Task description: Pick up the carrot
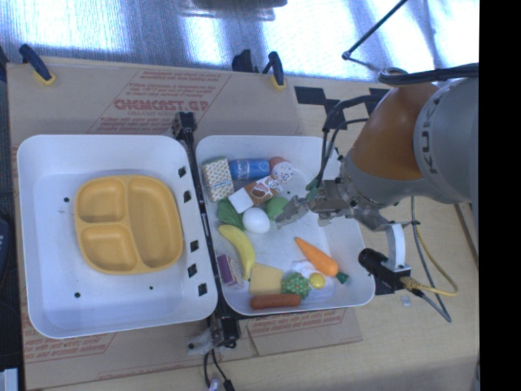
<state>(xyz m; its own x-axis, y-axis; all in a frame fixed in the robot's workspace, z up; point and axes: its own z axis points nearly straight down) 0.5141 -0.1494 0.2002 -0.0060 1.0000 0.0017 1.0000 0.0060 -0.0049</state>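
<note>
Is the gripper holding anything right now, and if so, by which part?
Nothing is held. The gripper hangs open above the right bin, and the carrot lies apart from it on the bin floor.

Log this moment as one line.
task: pick carrot | claw: above right bin, near egg | carrot: lying in bin, not held

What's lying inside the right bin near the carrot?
Inside the right bin, the carrot lies by a fried egg, corn and broccoli. The gripper hangs above the bin, covering part of its floor.
</note>
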